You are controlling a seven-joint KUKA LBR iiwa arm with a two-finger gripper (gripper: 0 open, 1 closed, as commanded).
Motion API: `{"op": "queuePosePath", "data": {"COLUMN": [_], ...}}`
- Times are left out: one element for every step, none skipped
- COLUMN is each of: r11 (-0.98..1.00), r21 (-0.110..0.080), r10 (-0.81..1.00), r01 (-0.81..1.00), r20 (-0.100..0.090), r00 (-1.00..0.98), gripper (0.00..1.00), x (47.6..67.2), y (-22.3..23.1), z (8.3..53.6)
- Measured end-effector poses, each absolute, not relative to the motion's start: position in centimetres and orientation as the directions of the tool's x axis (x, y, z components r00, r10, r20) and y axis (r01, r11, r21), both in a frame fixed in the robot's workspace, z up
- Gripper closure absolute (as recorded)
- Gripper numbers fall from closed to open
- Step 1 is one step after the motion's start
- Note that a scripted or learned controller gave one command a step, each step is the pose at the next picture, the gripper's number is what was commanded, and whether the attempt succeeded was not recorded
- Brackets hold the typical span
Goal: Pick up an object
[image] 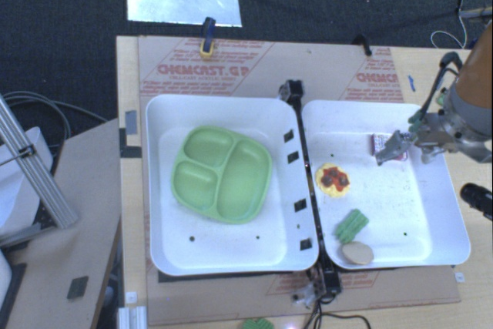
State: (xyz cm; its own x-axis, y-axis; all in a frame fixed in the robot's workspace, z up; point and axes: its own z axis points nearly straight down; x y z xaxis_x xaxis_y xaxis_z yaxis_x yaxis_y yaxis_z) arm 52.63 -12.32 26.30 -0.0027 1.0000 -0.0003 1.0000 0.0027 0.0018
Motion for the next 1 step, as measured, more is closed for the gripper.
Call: {"op": "queuePosePath", "data": {"r11": [0.007], "r21": [-0.003], "r10": [1.0], "r01": [1.0], "r20": [0.001], "r00": [-0.007], "gripper": [0.0], "x": [55.11], "y": [-10.28], "z": [20.86]}}
